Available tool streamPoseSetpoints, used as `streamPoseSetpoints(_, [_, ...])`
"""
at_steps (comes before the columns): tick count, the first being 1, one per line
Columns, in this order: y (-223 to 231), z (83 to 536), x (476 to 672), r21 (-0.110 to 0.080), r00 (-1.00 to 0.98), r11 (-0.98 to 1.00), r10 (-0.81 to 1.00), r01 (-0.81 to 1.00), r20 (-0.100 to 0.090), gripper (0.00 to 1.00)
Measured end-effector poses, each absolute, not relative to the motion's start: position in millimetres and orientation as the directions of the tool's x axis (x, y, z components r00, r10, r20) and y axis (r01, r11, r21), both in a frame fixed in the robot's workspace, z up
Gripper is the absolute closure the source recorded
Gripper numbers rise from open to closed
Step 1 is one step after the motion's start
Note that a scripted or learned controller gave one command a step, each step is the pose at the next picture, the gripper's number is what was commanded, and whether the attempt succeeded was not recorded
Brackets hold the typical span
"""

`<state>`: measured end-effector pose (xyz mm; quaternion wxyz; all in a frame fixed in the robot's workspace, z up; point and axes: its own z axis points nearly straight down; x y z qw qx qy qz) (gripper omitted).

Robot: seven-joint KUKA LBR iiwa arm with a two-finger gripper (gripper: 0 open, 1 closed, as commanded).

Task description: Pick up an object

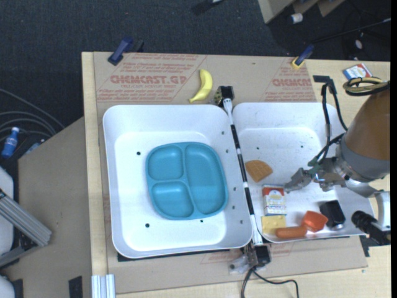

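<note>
1. We read this as a robotics lab: two white bins (118, 166) sit on a board-topped table (99, 92).
2. Loose cables (25, 113) trail over dark carpet (49, 23).
3. Blue clamps (120, 51) pin the board.

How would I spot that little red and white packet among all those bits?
Look in the right-hand shallow white bin. Near its left wall, below the tan wedge-shaped piece, lies the small red and white packet. It alone is rectangular with printing; a pale yellow block sits just below it.
</note>
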<state>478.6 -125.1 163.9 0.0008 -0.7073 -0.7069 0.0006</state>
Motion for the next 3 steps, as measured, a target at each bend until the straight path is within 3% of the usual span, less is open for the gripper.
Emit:
streamPoseSetpoints(1, [-98.7,86.9,499.6,0.002,-0.001,0.001,1.000,1.000,0.002,0.00])
streamPoseSetpoints(2, [-98.2,97.9,501.4,0.008,-0.001,0.001,1.000,1.000,0.002,1.00])
streamPoseSetpoints(3, [-98.0,107.5,501.5,0.008,-0.001,0.001,1.000,1.000,0.002,1.00])
